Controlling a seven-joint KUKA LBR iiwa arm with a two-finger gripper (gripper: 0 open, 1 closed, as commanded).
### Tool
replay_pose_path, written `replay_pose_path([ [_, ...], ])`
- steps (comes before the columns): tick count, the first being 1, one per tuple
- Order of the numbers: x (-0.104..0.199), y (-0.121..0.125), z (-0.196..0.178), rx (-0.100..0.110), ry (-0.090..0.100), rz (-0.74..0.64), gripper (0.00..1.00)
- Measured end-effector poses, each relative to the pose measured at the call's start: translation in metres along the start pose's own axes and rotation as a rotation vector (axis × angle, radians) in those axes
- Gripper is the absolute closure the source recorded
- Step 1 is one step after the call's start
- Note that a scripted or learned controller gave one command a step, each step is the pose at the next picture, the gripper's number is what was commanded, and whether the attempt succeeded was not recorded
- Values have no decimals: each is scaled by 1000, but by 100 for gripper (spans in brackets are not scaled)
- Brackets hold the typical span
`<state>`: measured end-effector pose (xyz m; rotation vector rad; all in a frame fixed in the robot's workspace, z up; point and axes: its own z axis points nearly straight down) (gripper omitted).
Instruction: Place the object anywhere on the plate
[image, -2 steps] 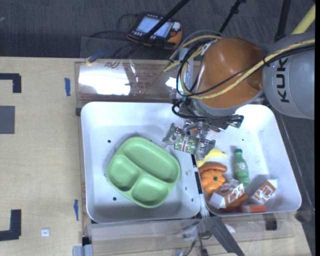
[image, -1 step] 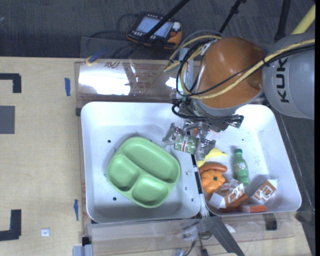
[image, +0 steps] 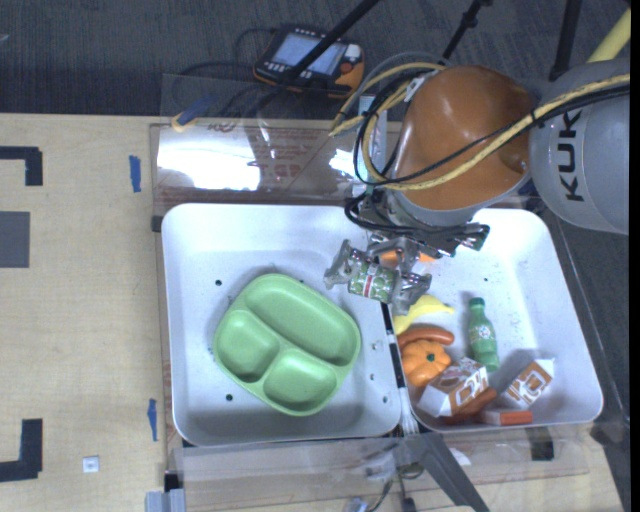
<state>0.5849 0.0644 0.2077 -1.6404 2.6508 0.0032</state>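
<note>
Risk: the gripper (image: 377, 277) hangs over the seam between the two bins, at the right edge of the left bin (image: 190, 300), with a small can (image: 373, 285) bearing a green and red label between its fingers. The can lies sideways and appears pinched near its middle, so in my judgement it could swivel or slip out during travel and drop onto the bin floor or the divider instead of the plate (image: 288, 342). The plate sits to the near left of the gripper, close but not beneath it; a release here would miss.

Tool: the fingers stand at a narrow gap, closed around the can. The can looks lifted clear of the bin floor, though the slant of the view leaves this uncertain.

Other contents: the right bin (image: 570, 300) holds a green bottle (image: 482, 333), an orange pumpkin-like toy (image: 425, 362) and cartons (image: 495, 388), well clear of the plate.
</note>
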Motion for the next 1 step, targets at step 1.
replay_pose_path([
  [1, 0, 0, 0, 0, 0, -1, 0],
])
